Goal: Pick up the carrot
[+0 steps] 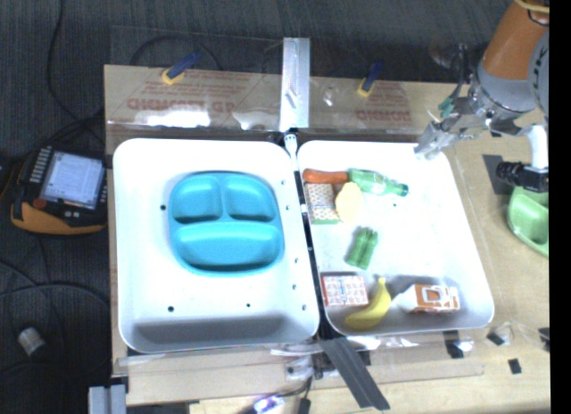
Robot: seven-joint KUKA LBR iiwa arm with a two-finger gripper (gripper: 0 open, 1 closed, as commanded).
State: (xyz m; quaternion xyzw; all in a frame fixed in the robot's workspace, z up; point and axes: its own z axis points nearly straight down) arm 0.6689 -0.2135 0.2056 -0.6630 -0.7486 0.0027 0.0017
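You can't tell from this angle whether the fingers are released or clenched: the gripper (435,142) is small and blurred, sitting over the top-right corner of the right bin (464,225), with nothing visibly in it. Arm (513,46) comes in from the upper right, orange band above the wrist.

Your carrot (324,176) lies flat at the top-left of the right bin, tight against the divider wall, well apart from the gripper. Just right of it is a green bottle (377,182) on its side; a yellow round piece (349,201) and a patterned packet (320,202) sit just below.

Mid-bin: green can (361,247). Bottom row: red-white box (343,290), banana (370,307), orange-white carton (434,297).

Left bin (143,305) holds a blue divided tray (226,222). Both bins sit on the table (468,158).
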